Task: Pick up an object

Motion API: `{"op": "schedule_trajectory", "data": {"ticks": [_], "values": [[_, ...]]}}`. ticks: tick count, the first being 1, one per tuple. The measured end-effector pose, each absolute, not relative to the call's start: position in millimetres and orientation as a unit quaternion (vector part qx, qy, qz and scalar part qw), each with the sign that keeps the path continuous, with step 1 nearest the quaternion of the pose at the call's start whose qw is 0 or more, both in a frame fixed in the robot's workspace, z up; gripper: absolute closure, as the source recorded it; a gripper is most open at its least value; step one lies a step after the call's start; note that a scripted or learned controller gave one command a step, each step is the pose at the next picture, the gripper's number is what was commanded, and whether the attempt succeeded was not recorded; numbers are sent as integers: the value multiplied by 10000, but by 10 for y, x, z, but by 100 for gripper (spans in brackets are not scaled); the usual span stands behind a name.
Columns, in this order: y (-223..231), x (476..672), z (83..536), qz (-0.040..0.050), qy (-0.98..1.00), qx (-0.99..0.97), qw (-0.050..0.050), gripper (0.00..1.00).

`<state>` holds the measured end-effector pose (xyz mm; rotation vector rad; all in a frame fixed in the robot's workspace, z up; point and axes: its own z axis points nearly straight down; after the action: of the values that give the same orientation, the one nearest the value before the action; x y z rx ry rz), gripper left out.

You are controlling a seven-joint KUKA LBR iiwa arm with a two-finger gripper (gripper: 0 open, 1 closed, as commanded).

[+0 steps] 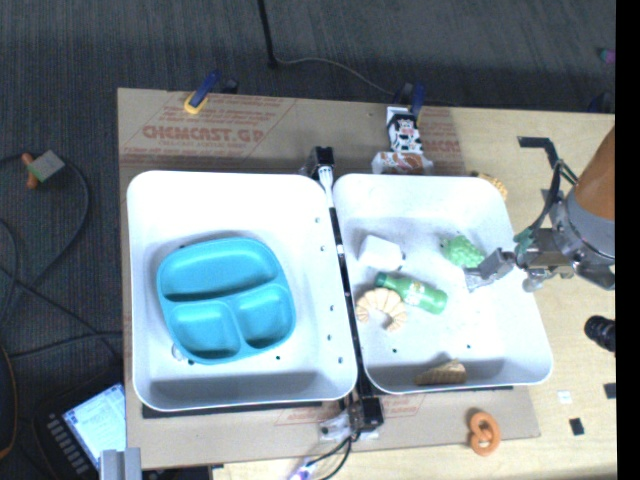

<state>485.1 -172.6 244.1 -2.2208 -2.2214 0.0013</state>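
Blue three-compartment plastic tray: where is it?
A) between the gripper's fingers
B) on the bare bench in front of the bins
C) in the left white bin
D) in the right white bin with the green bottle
C. The blue three-compartment plastic tray lies flat on the floor of the left white bin, while the green bottle lies in the right white bin, near the gripper.
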Motion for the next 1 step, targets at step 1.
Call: {"op": "schedule_trajectory", "data": {"ticks": [1], "values": [[-1869,5111,878,-20,-7070,-7072,-37,0]]}}
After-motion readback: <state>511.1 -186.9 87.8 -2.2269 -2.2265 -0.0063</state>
